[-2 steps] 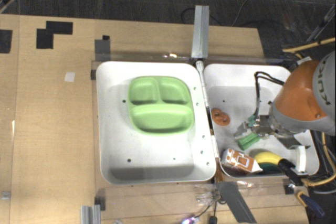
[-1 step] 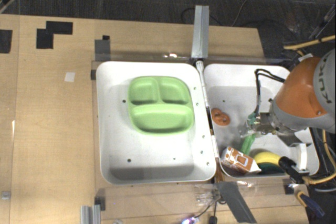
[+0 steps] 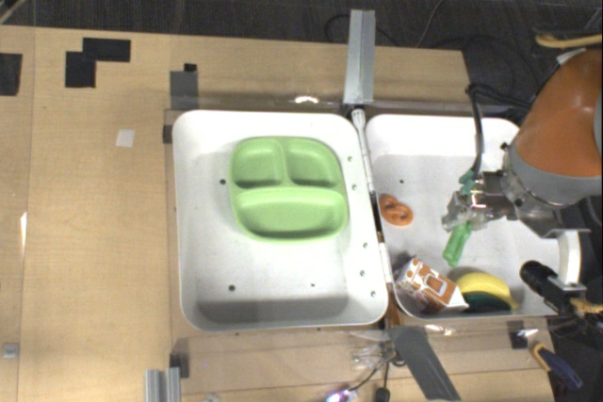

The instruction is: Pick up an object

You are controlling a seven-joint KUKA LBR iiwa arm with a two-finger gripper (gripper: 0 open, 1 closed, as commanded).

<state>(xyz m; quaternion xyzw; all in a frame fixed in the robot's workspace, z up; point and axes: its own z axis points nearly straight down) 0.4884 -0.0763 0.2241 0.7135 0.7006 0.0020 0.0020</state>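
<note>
In the right bin (image 3: pixel 424 146), my gripper (image 3: pixel 468 214) hangs near the middle, reaching in from the right. It is shut on a slim green stick-like object (image 3: pixel 456 246). The stick's lower end slants down-left below the fingers, and a short green tip (image 3: pixel 466 176) shows above them. An orange round piece (image 3: pixel 396 213) lies by the bin's left wall. At the front edge sit a small brown-and-white packet (image 3: pixel 429 285) and a yellow and dark green object (image 3: pixel 485 290).
The left bin (image 3: pixel 203 287) holds a light green divided plate (image 3: pixel 285 186) toward its back. A metal divider post (image 3: pixel 361 61) stands between the bins at the back. The arm's orange band (image 3: pixel 565 122) looms over the right bin's right side.
</note>
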